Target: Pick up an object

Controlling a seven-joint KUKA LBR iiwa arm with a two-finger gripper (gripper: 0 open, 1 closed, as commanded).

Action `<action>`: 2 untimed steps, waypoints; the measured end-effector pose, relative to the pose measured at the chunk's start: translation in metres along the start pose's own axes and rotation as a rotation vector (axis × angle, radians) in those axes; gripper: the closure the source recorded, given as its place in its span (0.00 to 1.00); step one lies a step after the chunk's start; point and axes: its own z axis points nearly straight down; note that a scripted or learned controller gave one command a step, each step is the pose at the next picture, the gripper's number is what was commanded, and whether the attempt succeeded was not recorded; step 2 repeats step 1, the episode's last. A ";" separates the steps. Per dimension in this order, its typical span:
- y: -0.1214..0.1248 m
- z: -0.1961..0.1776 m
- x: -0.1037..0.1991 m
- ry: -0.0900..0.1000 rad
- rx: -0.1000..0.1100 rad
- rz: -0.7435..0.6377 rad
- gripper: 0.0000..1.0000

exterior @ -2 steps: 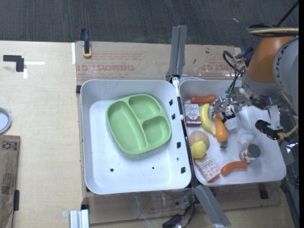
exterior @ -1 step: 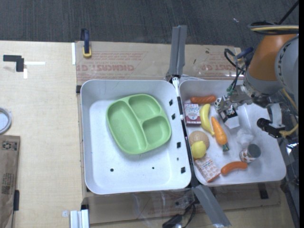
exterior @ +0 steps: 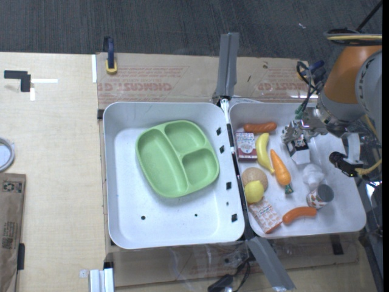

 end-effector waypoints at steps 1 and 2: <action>-0.015 -0.119 0.060 0.000 0.005 0.013 1.00; -0.015 -0.119 0.060 0.000 0.005 0.013 1.00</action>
